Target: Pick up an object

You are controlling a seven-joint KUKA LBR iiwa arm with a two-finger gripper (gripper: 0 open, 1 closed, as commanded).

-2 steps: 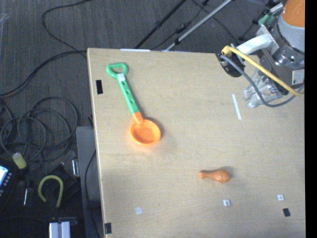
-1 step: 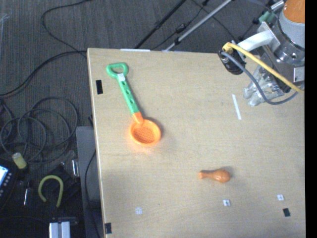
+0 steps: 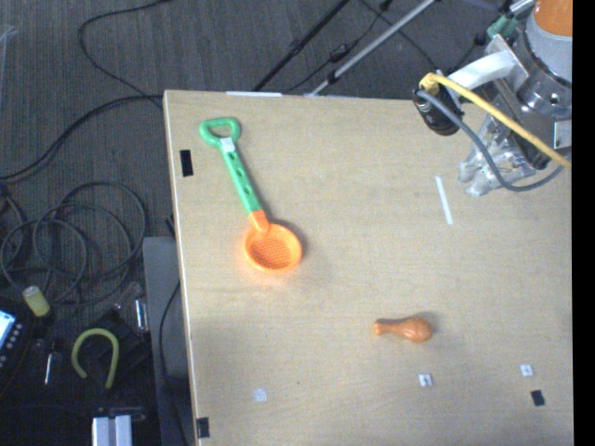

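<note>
A toy scoop (image 3: pixel 253 214) with a green handle and a round orange bowl lies on the tan board (image 3: pixel 372 156), in its left half. A small orange gourd-shaped toy (image 3: pixel 405 329) rests nearer the front, right of centre. My gripper (image 3: pixel 483 177) hangs at the upper right, over the board's right side, well away from both toys. Nothing shows in it. A yellow cable (image 3: pixel 493 114) loops across the wrist.
A short white stick (image 3: pixel 444 200) lies on the board just left of and below the gripper. Small markers (image 3: pixel 425 380) dot the front edge. Cables (image 3: pixel 65 230) and tripod legs (image 3: pixel 390 26) lie on the dark floor beyond the board's left and far edges.
</note>
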